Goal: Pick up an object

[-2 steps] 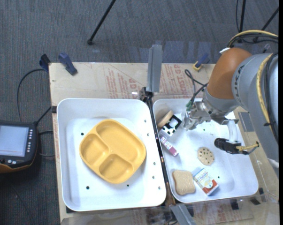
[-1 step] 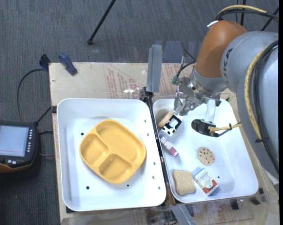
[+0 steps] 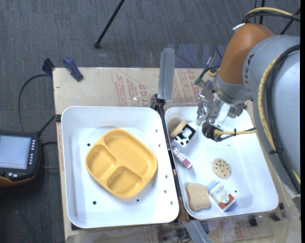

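Over the right bin point(image 3: 263, 186), near its back left corner, the gripper point(image 3: 209, 119) hangs below the grey wrist and the orange band of the arm point(image 3: 243, 49). Its tip sits above the white floor, just right of a small black-and-white patterned block point(image 3: 184, 134). Whether the gripper is spread or pressed together: cannot tell from this angle. Nothing is seen held in it. A yellow cable point(image 3: 238, 132) runs from the gripper area toward the right.

Right bin contents:
- Black-and-white block at the back left, with a tan round-ended piece point(image 3: 177, 127) touching its far-left side.
- Small white and pink tube-like item point(image 3: 182, 157) in front of the block, lying close along the left wall.
- Round cookie with dark spots point(image 3: 222, 168), mid bin, apart from the rest.
- Toast-shaped slice point(image 3: 198, 197) at the front left.
- Small carton point(image 3: 222, 195), white, blue and red, just beside the slice on its right.

Left bin point(image 3: 76, 206): one yellow divided plate point(image 3: 121, 162) with three compartments, lying flat near the middle, turned at an angle to the bin walls.

Off the bench, on the floor at far left, a handheld control pendant point(image 3: 13, 155) with a lit screen. A blue clamp point(image 3: 72, 68) sits at the bench's back left corner.
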